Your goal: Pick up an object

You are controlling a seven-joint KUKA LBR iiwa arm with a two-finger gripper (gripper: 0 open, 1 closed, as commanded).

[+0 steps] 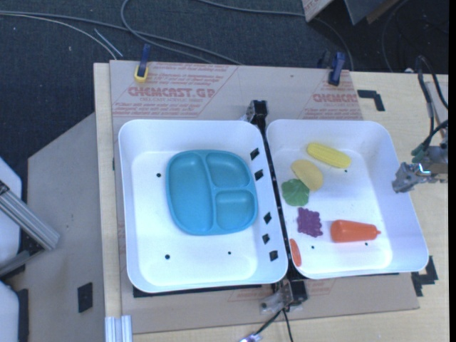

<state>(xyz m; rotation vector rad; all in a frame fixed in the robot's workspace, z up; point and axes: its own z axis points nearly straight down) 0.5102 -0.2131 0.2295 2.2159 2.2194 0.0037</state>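
The right bin holds several toy foods. A yellow corn cob lies at the back, with a pale yellow piece just in front of it. A green broccoli-like piece sits near the bin's left wall. A purple grape bunch and an orange carrot lie toward the front. A small orange-red piece rests against the front-left wall. My gripper shows as a small grey part over the bin's right rim, apart from all the objects.
The left bin holds a blue divided plate. A black divider with clips runs between the bins. Cables hang at the far right. Two clamps hold the board at the back.
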